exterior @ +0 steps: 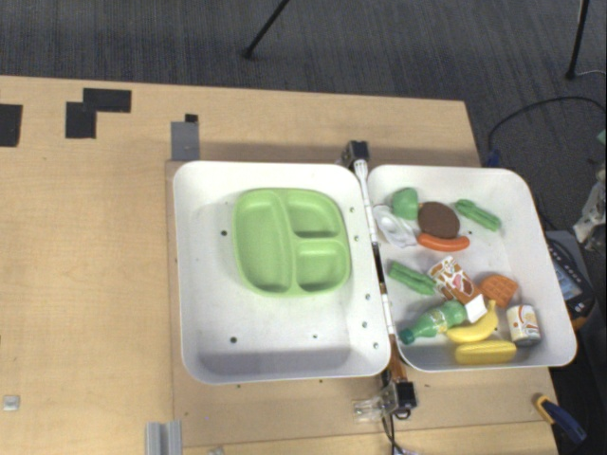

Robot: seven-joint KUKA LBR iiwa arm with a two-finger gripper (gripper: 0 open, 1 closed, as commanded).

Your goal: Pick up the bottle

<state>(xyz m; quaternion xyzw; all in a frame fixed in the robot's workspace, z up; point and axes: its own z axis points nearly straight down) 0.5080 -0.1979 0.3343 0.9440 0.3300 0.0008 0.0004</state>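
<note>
The bottle (432,322) is small and green. It lies on its side in the front left part of the right bin (531,207), with its cap end pointing left toward the wall between the bins. A yellow banana (474,330) rests against its right end, and a white-labelled piece (475,306) partly overlaps it.
Around the bottle in the right bin lie a green bean pod (411,278), a snack packet (450,278), a croissant (499,288), a small can (523,323), a brown cookie (438,218), a carrot (443,243) and other green toys. The left bin (204,254) holds a green divided plate (289,241).
</note>
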